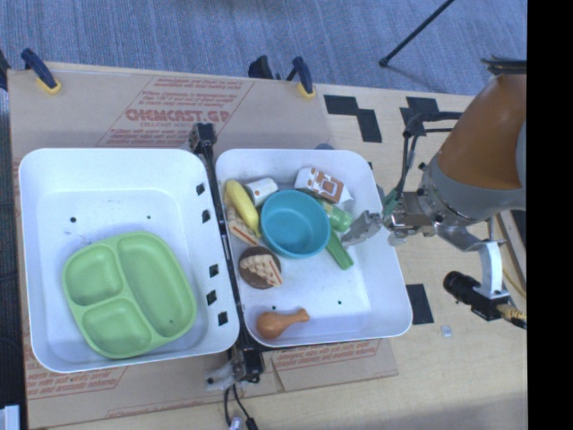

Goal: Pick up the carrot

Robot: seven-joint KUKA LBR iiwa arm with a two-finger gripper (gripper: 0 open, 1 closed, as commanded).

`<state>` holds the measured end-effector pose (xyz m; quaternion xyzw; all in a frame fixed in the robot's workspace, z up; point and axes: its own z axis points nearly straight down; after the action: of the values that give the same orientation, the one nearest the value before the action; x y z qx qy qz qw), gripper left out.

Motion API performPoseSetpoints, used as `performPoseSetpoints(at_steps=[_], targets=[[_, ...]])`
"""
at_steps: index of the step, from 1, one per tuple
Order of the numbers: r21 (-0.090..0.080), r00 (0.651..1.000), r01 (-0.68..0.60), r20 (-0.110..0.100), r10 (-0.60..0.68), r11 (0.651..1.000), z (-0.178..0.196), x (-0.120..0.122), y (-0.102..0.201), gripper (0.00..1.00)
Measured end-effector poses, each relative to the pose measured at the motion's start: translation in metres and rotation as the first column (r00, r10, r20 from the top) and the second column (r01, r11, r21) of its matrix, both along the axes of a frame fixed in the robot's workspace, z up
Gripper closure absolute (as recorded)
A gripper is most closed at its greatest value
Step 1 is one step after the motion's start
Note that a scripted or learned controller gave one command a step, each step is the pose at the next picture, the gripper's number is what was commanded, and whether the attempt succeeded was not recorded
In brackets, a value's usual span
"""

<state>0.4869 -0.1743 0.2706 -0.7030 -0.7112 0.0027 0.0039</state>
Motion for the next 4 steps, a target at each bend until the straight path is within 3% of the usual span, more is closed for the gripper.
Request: performPoseSetpoints(at_steps=[1, 2, 3, 4], targets=[[-0.002, 0.976, 0.217, -0.004, -0.217, 0.976, -0.048, -0.011, 0.051, 0.0], [-0.004, 0.971, -0.241, 0.006, 0.241, 0.971, -0.008, 0.088, 0.117, 0.0], [-0.006, 0.96, -0.279, 0.007, 0.279, 0.96, 0.025, 0.136, 0.033, 0.0], [-0.011, 0.892, -0.451, 0.017, 0.452, 0.892, 0.163, 0.171, 0.083, 0.0]])
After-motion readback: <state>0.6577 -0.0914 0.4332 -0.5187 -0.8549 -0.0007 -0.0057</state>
